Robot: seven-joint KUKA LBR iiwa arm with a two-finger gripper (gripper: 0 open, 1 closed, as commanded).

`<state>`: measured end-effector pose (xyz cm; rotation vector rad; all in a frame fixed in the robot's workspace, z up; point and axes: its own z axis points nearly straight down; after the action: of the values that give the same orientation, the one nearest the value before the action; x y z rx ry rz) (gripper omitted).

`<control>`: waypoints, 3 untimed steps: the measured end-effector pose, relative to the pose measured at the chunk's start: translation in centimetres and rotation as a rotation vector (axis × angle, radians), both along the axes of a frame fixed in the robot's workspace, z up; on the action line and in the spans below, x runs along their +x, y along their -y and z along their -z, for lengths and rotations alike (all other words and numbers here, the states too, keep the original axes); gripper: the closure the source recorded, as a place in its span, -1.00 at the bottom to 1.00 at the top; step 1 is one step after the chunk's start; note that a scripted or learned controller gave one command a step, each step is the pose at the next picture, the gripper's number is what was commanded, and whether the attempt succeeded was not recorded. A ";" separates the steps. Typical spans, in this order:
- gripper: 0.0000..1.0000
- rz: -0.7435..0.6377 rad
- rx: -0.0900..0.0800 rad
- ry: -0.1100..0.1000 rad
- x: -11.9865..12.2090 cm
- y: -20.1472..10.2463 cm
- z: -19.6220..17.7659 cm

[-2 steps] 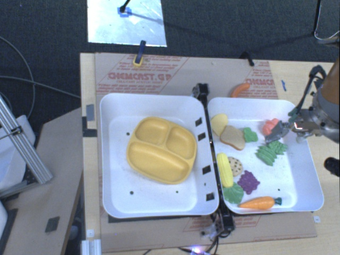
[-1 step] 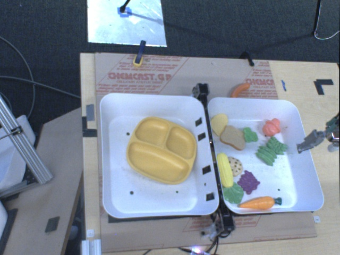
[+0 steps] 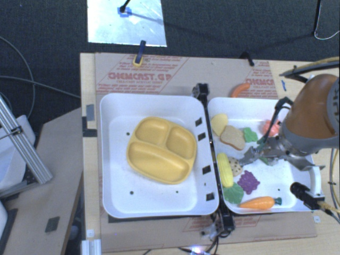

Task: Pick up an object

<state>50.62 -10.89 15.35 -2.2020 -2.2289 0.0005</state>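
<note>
Over the right bin [image 3: 303, 209], my gripper [image 3: 248, 156] hangs low, reaching in from 3 o'clock; whether it is released or clenched I cannot tell, and nothing shows between its tips.

Right bin, contents:
- Bread [image 3: 232, 137], tan slice, at 10 o'clock from my gripper, near it.
- Lemon [image 3: 219, 124], pale yellow, at 11 o'clock of the bread, touching it.
- Green piece [image 3: 249, 135], just beside the bread at its 3 o'clock.
- Corn [image 3: 224, 169], yellow, lying along the bin's left wall, at 8 o'clock from my gripper.
- Speckled piece [image 3: 236, 167], just beside the corn, under my tips; kind unclear.
- Grapes [image 3: 248, 182], purple, at 6 o'clock from my gripper, apart from it.
- Green lump [image 3: 233, 194], at 7 o'clock of the grapes, touching the corn's lower end.
- Carrot [image 3: 257, 202], orange, lying flat along the near wall, at 5 o'clock of the green lump.
- Red-orange piece [image 3: 267, 127], partly hidden behind my wrist.

Left bin [image 3: 114, 158], contents:
- Tray [image 3: 161, 149], yellow, three compartments, near the middle, turned askew.

Bench [image 3: 159, 70], outside the bins:
- Orange item [image 3: 239, 90], at 12 o'clock of the right bin, just past its far wall.
</note>
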 end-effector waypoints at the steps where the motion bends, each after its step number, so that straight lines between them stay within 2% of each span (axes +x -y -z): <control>1: -1.00 0.008 -0.010 0.012 5.5 -2.1 7.2; 2: -1.00 0.018 -0.007 0.001 -2.2 3.3 7.0; 3: -1.00 0.012 -0.008 0.010 -0.3 5.1 4.0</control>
<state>50.30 -15.99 11.40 -2.2237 -2.2246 -0.0017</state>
